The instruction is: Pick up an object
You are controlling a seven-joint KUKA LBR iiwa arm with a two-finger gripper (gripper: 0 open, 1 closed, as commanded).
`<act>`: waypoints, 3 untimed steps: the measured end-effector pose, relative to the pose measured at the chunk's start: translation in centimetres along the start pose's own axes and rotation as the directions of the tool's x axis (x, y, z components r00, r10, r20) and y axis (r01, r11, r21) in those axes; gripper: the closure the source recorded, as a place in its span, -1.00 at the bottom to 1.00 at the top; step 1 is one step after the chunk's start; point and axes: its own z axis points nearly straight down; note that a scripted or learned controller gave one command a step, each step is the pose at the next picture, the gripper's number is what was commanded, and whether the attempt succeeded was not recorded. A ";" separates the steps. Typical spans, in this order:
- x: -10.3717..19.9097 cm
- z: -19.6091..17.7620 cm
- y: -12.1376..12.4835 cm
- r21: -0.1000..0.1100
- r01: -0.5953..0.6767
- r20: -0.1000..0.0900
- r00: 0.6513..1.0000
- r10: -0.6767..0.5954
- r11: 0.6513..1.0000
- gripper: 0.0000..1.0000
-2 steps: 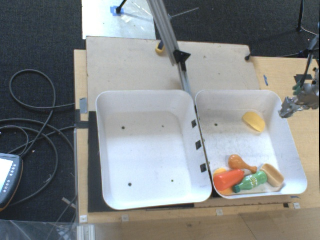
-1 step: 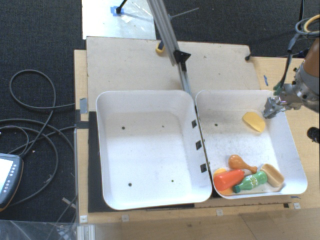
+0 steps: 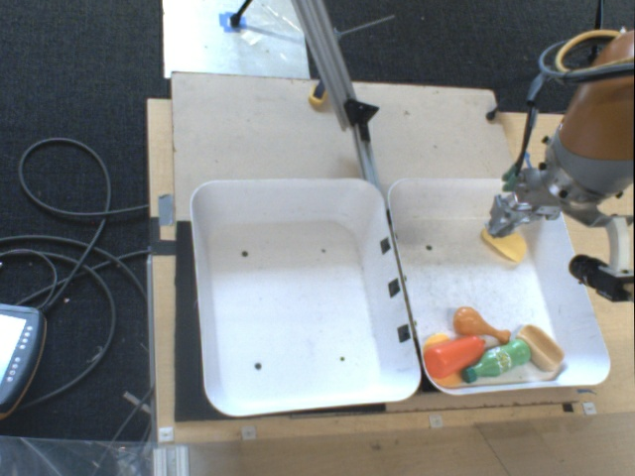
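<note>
In the right bin [image 3: 437, 266], a yellow wedge-shaped piece [image 3: 508, 249] lies near the far right side. My gripper [image 3: 506, 222] hangs directly over that piece, its tip meeting the piece's upper edge. The wedge's top is hidden under the gripper. At the bin's near corner sits a cluster: an orange drumstick-shaped toy [image 3: 473, 321], a red-orange toy [image 3: 453, 353], a green bottle-shaped toy [image 3: 499, 359] and a tan boat-shaped piece [image 3: 542, 347].
The left bin [image 3: 288, 296] stands beside the right one, sharing a raised middle rim with black clips [image 3: 394, 288]. A slanted metal pole [image 3: 332, 58] crosses above the bench's far side. Cables and a pendant [image 3: 15, 350] lie on the floor at the left.
</note>
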 end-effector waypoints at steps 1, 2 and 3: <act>5.3 -0.7 1.1 -0.002 0.001 0.000 1.000 -0.001 1.000 1.00; 11.6 -0.4 2.1 -0.002 0.002 -0.001 1.000 -0.002 1.000 1.00; 15.9 -0.1 3.5 -0.002 0.000 0.000 1.000 0.000 1.000 1.00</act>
